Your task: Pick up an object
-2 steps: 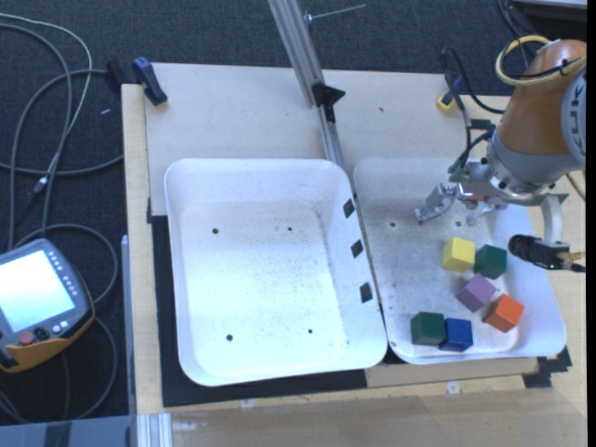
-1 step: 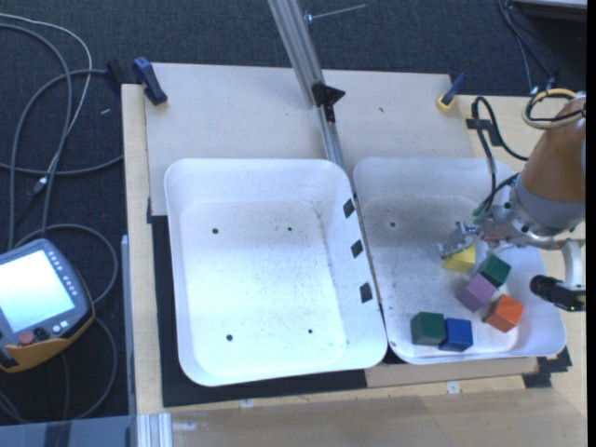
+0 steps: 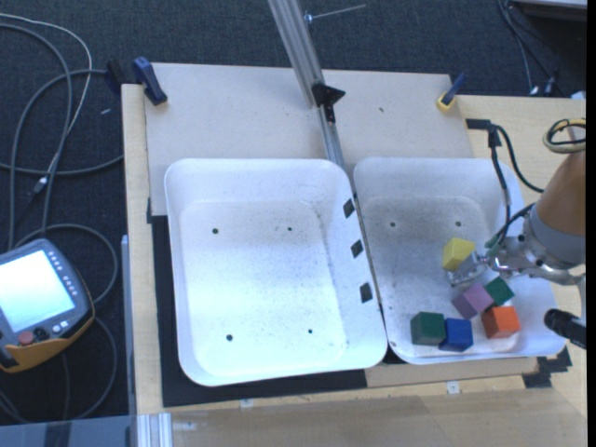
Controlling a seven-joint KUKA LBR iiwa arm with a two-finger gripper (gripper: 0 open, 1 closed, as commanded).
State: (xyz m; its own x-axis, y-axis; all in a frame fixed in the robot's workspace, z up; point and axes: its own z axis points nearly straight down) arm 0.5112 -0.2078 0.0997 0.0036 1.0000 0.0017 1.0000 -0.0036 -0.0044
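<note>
Several small blocks lie in the right bin [image 3: 410, 203], near its front right corner. A yellow block [image 3: 458, 252] sits farthest back. In front of it lie a purple block [image 3: 473, 299], a small dark green block [image 3: 500, 291] and an orange block [image 3: 503, 321]. A blue block [image 3: 457, 333] and a larger green block [image 3: 427, 328] rest side by side by the front rim. My gripper [image 3: 480, 270] is down low in the bin between the yellow and purple blocks, close against both. The arm [image 3: 559, 217] reaches in from the right.
The left bin [image 3: 261, 268] stands beside the right one, with black clips along the shared rim. A slanted metal post [image 3: 298, 45] rises behind the bins. Cables run over the bench's right rear. A teach pendant [image 3: 37, 296] lies on the floor at left.
</note>
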